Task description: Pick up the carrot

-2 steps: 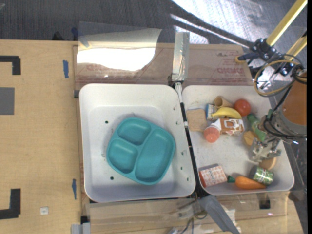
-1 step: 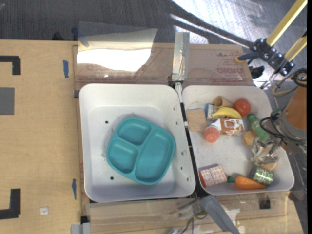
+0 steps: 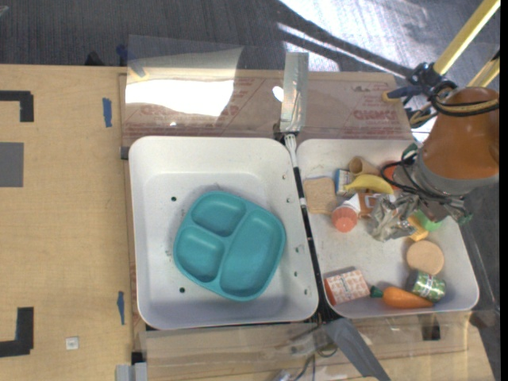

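Down at the near edge of the right-hand bin lies the carrot, its long axis running almost left to right along the front wall, green top towards a small box and orange tip just under a green-labelled can. From the carrot, the tool sits farther back in the same bin, near its middle among a banana and other clutter. I cannot tell how the tool stands, nor whether it has hold of anything; it would need to come forward towards the front wall.
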Tool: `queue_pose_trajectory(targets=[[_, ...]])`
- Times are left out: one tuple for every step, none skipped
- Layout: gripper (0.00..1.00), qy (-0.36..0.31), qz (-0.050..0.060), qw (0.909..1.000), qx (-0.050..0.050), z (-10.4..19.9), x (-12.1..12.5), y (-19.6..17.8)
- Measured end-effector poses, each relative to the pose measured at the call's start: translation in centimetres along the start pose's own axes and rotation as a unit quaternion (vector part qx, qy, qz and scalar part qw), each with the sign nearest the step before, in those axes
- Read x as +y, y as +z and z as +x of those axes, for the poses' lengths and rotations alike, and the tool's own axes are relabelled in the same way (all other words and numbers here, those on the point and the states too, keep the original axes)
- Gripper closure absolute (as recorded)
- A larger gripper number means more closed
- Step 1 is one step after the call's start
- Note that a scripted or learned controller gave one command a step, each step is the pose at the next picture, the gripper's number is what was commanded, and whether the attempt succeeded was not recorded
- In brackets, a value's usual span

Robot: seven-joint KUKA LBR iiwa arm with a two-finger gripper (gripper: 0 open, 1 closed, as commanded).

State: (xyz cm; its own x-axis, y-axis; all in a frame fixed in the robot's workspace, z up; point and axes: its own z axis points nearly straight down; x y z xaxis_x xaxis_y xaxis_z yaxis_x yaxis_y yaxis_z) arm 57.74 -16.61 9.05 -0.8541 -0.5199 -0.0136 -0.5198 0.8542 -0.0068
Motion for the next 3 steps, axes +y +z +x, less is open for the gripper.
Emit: queue_pose_trajectory(targets=[[1.0,-0.185,0.001,0.9827,0.001,3.9,-4.1,0.1],[1.0,-0.115,-0.001,0.9934,0.002,4.7,3.2,-0.1],[1.0,-0.012,0.001,0.9999,0.001,-1.6,-1.0,0.0]])
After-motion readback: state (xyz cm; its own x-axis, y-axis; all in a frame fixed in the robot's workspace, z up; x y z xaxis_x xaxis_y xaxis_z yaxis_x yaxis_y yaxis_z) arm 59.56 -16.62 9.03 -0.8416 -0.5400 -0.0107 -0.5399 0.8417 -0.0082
